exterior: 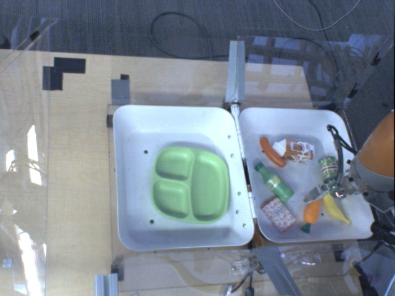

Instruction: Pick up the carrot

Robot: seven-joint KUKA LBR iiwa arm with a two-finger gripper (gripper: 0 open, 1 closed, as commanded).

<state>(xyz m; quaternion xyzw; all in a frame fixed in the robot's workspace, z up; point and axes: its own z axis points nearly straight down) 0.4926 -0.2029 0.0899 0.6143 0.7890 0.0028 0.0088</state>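
The carrot (312, 212) is small and orange with a green stub at its lower end. It lies near the front of the right bin (290, 236), beside a yellow banana (336, 208). My gripper (323, 193) reaches in from the right and hovers just above the carrot's upper end and the banana's tip. Nothing is visibly held by it. The arm's orange band (378, 152) sits at the right edge of the view.
The right bin also holds a green bottle (273, 182), a red sausage (272, 152), a small carton (299, 150), a green-labelled can (328, 167) and a red patterned packet (278, 213). A green divided plate (190, 184) lies in the left bin (133, 165).
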